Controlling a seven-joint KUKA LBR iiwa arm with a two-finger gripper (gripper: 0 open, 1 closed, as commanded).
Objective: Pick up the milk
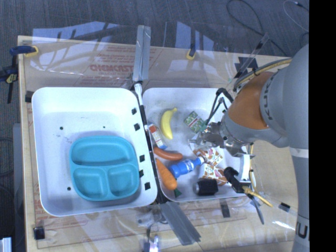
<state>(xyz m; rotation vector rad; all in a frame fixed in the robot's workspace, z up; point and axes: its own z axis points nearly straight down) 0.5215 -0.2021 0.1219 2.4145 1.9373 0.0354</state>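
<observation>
The milk looks like a small white carton with coloured prints, lying in the right bin toward its right side. A blue bottle lies just left of it. My gripper hangs over the bin directly above the carton's upper end, below the orange wrist band. The wrist hides whether it touches the carton.
The right bin also holds a banana, a green packet, a sausage, a carrot, a black object and a small red-white tube. A blue divided tray lies in the left bin.
</observation>
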